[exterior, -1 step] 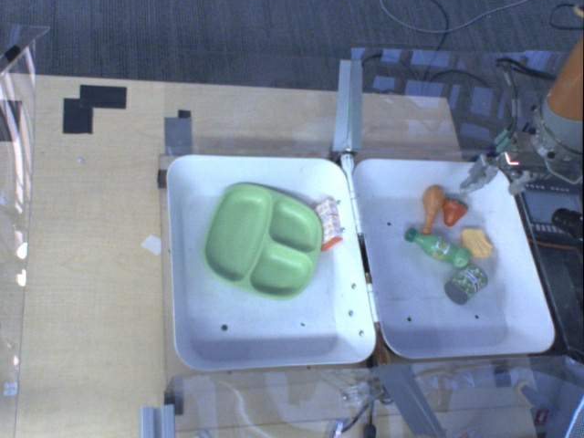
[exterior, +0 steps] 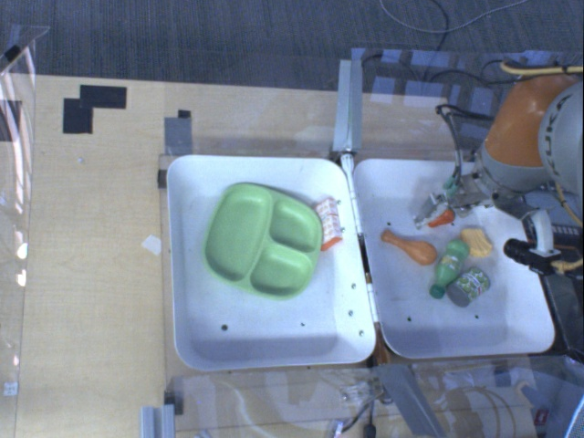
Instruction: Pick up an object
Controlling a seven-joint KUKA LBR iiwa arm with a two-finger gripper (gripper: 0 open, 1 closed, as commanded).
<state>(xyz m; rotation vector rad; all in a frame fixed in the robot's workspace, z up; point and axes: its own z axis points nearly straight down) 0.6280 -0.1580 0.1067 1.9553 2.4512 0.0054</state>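
Looking down at a slant on the counter (exterior: 91,245): two shallow white bins side by side, touching along the middle edge. In the left bin (exterior: 274,336), a green divided plate (exterior: 260,238), lying flat and turned a little, with a small white and orange packet (exterior: 328,222) just beside its right rim. In the right bin (exterior: 411,322), the loose objects for picking, gathered in the upper right part: a brown drumstick toy (exterior: 409,246) lying on its side, a green bottle (exterior: 449,268) also fallen over, a dark can (exterior: 469,286) touching the bottle's lower end, a pale yellow piece (exterior: 476,242) just above them. Probably scattered so, not arranged, since nothing upright or lined up. Reaching in from the right, the grey arm (exterior: 520,130) with its orange band, bent low over the right bin, and the hand (exterior: 436,213) down near the bin floor beside a small orange-red piece (exterior: 443,218), apparently the chosen object. Cannot tell whether the hand is spread, pressed together, or pinching that piece: too small and blurred there, with metal parts and cables overlapping. Hard to say also what the orange-red piece is, maybe a toy carrot. Cut off at the right edge, most of the arm; partly hidden under it, the far right corner of the right bin.
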